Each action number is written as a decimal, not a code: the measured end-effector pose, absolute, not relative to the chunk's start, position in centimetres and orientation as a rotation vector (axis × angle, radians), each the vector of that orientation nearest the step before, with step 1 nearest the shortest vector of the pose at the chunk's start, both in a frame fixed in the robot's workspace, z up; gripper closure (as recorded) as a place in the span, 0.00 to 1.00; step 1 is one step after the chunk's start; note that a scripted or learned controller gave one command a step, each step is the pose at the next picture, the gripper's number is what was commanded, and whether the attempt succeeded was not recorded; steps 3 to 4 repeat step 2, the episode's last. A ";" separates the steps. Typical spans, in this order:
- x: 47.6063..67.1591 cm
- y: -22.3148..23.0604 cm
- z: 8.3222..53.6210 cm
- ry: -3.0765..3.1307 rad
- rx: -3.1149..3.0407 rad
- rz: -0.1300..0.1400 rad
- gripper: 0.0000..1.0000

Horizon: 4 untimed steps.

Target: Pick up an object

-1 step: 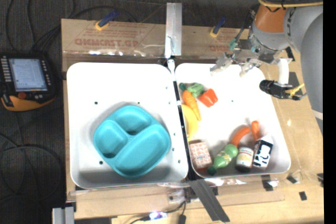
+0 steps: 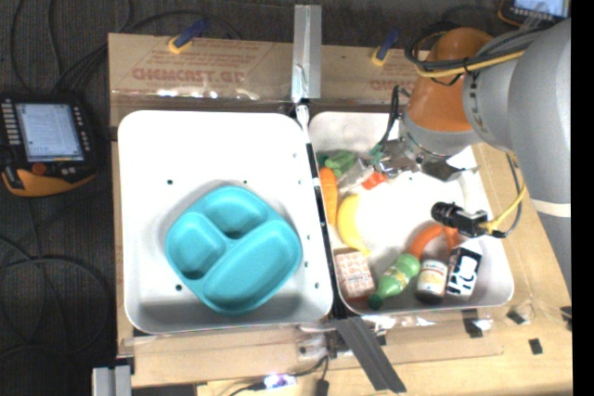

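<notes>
Landmark: the right bin (image 2: 497, 290). Arm (image 2: 520, 97) is reaching in over its upper half; gripper (image 2: 394, 158) is hanging low near the bin's upper-left part, and whether it is open or closed cannot be told, nor whether anything is in its hold. Just beside it a green object (image 2: 339, 160) and a small red piece (image 2: 373, 180) are lying. A carrot (image 2: 329, 190) and banana (image 2: 349, 223) are lying along the bin's left wall. A small box (image 2: 353, 271), green bottle (image 2: 394, 279), jar (image 2: 432, 278) and black-and-white carton (image 2: 464, 272) are sitting along its lower edge. Left of this bin, the left bin (image 2: 148, 162) is holding a blue divided plate (image 2: 232, 246).
</notes>
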State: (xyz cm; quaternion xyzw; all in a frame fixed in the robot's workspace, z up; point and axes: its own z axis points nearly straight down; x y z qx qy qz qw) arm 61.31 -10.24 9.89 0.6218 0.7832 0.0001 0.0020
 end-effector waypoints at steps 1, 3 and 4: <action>61.2 -10.1 10.6 2.461 1.952 0.001 1.00; 65.2 -6.5 18.4 2.515 1.881 0.000 1.00; 65.2 -6.5 18.4 2.515 1.881 0.000 1.00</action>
